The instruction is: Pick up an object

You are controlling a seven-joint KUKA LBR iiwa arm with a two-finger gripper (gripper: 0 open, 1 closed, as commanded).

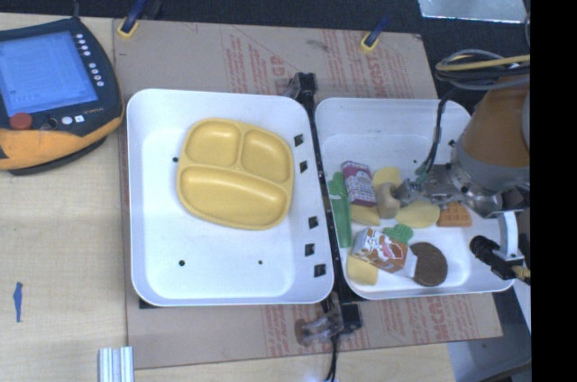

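Observation:
The right bin [388, 107] holds several small toy foods. A maroon packet [358, 182] lies beside a green stick [340, 209]. Pale yellow pieces [419, 215] sit at the middle, with an orange cracker [454, 215] to their right. Nearer the front lie a red-and-white packet [386, 250], a yellow block [362, 270] and a brown round biscuit [429, 263]. My gripper [407, 189] is low in this bin, right over the yellow pieces at the pile's centre, and it partly hides them. Nothing visibly hangs from it.
The left bin [216, 281] carries a yellow divided plate [236, 173]. A control pendant with a blue screen [50, 87] rests on the bench at far left. The arm's orange band [500, 132] and cables [478, 62] crowd the right bin's right side.

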